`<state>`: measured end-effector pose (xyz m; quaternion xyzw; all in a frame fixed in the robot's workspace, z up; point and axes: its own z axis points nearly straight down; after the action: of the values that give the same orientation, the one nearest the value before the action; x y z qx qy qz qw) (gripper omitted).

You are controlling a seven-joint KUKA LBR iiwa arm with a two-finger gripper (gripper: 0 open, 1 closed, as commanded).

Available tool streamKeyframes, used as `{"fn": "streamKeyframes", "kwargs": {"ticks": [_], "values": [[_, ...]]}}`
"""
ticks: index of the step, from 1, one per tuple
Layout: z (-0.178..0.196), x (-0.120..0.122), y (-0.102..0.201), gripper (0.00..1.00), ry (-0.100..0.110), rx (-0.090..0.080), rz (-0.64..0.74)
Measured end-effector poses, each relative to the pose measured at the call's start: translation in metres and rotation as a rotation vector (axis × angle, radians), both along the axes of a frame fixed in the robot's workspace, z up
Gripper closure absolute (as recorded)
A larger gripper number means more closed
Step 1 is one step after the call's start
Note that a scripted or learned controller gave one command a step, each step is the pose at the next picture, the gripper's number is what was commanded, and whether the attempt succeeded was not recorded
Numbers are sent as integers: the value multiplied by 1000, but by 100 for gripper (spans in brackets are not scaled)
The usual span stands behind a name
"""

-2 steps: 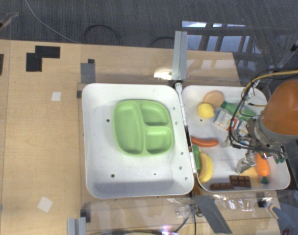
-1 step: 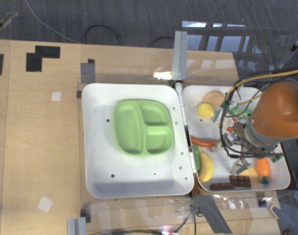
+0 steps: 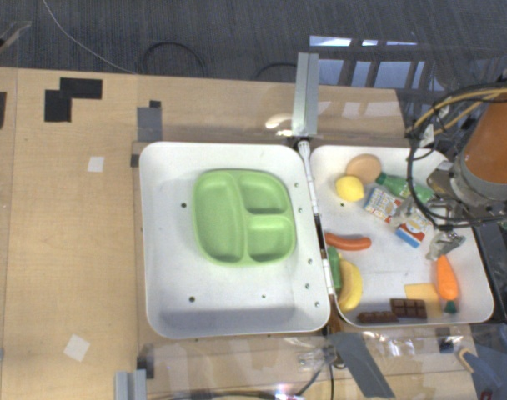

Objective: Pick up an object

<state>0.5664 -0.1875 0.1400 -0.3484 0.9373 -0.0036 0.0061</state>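
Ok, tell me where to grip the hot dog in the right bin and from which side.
Grip the hot dog across its narrow middle, coming straight down from above. It lies flat and long, running left to right on bare bin floor, so the fingers should probably close front to back. The banana sits just in front.

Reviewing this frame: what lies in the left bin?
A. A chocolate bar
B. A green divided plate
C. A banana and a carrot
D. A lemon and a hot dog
B: the green plate with its three compartments sits in the left bin, while the banana, carrot, chocolate bar, lemon and hot dog all lie in the right bin.
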Motion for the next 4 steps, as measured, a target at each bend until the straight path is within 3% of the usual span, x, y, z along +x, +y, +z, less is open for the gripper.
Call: {"fn": "streamKeyframes", "kwargs": {"ticks": [1,2,3,4], "values": [[-50,8,-18,0,-1,2,-52],[-50,-11,30,0,-3,3,-59],[-52,72,100,0,3,7,41],[-46,16,31,0,5,-2,109]]}}
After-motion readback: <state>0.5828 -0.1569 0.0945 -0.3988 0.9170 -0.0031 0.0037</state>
